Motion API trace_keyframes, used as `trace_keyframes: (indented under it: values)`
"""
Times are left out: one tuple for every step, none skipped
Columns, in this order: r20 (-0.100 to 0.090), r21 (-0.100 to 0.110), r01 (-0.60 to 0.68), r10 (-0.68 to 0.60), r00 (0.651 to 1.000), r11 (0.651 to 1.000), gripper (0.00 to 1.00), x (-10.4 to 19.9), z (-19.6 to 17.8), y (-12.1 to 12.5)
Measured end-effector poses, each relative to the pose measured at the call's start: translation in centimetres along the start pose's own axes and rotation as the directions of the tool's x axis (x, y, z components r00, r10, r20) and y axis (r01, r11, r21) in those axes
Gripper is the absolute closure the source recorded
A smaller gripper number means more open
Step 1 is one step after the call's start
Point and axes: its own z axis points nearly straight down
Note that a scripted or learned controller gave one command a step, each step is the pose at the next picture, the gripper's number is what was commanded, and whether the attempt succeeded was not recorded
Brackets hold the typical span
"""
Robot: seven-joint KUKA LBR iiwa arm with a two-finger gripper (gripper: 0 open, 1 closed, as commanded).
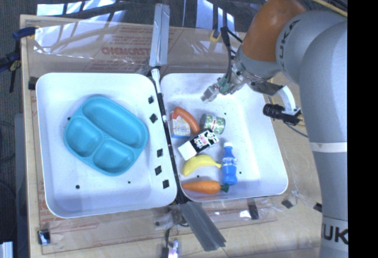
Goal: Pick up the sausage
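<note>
Reaching for the sausage (186, 120) well means coming down over its curved middle with the fingers across its short width, since it lies at the left side of the right bin (269, 156), close to the divider wall and resting partly on a small white carton (179, 128). The gripper (214, 91) hangs above the bin's upper middle, apart from the sausage, holding nothing; whether it is spread or closed I cannot tell at this angle. A grasp too far left would likely knock the wall; too low would likely catch the carton.

The sausage looks smooth, reddish-orange and slightly bent, probably slippery plastic. Just beside it sit a green can (214, 124) on its side and a black-and-white patterned box (199, 142). Lower down lie a glossy yellow banana (201, 163), a blue bottle (229, 166) and an orange carrot (202, 186). The left bin (59, 192) holds a teal divided plate (106, 134) with three rounded compartments.
</note>
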Motion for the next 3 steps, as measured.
trace_keyframes:
  values:
    - [0.001, 0.0, 0.004, -0.004, 1.0, 1.0, 1.0, 0.0, -1.0, 0.1]
    - [-0.005, 0.005, -0.199, 0.199, 0.98, 0.98, 1.0, 5.8, -2.0, 3.4]
    - [-0.004, 0.01, -0.458, 0.458, 0.889, 0.889, 1.0, 8.0, 0.2, -1.1]
